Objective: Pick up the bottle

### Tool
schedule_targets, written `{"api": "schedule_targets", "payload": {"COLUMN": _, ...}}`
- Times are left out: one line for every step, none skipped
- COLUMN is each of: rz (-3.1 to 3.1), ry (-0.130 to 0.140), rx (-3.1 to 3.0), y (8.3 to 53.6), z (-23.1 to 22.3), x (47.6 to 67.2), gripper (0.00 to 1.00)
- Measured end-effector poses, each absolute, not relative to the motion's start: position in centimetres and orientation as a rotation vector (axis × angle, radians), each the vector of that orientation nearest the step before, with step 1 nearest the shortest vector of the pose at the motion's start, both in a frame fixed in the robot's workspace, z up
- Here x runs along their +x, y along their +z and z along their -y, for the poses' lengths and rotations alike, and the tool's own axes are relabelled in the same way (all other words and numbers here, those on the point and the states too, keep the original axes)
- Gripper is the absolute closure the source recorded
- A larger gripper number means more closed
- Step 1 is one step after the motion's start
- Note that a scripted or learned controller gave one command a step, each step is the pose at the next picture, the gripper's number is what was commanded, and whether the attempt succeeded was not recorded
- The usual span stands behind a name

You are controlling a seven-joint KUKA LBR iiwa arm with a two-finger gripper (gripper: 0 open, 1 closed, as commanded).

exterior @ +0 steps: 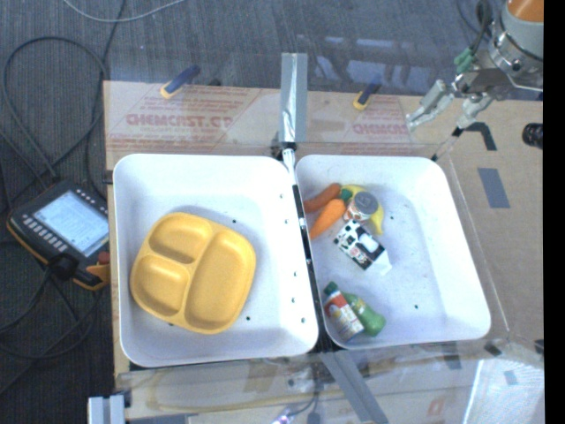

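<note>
The bottle lies on its side in the right bin, near that bin's front left corner; it is green with a red and white label. My gripper hangs at the upper right, beyond the right bin's far rim and well above the bench. Its fingers are spread apart with nothing between them. The bottle is far from the gripper, toward the front and left.
Two orange carrots, a small round can with a yellow piece beside it, and a black-and-white carton sit in the right bin's far left part. A yellow divided plate fills much of the left bin.
</note>
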State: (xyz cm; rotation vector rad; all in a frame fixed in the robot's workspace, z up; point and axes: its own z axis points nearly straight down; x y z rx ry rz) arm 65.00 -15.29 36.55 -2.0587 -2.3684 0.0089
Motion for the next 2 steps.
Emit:
{"api": "schedule_targets", "payload": {"rz": 2.623, "ry": 0.006, "rx": -1.714, "y": 12.9, "z": 10.8, "x": 59.0, "gripper": 0.0}}
{"api": "schedule_targets", "payload": {"rz": 2.619, "ry": 0.007, "rx": -1.726, "y": 13.2, "z": 20.2, "x": 66.7, "gripper": 0.0}}
